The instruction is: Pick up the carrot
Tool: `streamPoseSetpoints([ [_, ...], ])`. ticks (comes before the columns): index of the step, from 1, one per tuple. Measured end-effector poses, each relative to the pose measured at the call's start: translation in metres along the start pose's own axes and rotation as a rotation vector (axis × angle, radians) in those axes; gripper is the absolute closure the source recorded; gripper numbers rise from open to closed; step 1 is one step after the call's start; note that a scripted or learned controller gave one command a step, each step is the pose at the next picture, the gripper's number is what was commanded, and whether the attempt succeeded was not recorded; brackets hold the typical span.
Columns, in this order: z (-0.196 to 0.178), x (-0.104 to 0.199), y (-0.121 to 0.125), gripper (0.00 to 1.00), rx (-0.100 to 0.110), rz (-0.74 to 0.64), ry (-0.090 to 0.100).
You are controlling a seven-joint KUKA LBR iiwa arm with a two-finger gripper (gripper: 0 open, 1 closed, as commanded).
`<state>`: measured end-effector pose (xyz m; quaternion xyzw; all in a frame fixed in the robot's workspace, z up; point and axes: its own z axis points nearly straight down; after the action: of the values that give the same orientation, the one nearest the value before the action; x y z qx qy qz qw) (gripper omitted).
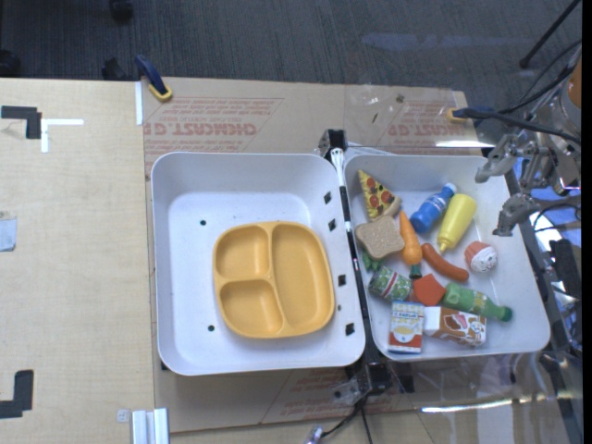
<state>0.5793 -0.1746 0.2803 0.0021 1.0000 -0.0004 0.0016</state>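
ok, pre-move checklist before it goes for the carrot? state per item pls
1. Carrot located: ok. Carrot lies in the right bin, left of centre.
2. Top access: ok. Nothing lies over it.
3. Side clearance: not ok. Bread slice presses against its left side, and the sausage starts close by its lower end.
4. Pincer position: not ok. Pincer hangs over the bin's right edge, well off the carrot.
5. Pincer opening: cannot tell.
6. Approach path: ok, probably. Blue bottle and yellow bottle lie flat between pincer and carrot, so a pass above them looks safe.
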Motion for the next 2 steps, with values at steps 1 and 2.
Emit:
streamPoseSetpoints([
  [1,0.164,-0.05,0.059,0.0,-0.001,0.186,0.001],
  [2,0.188,-0.016,0.081,0.0,0.0,0.303,0.0],
])
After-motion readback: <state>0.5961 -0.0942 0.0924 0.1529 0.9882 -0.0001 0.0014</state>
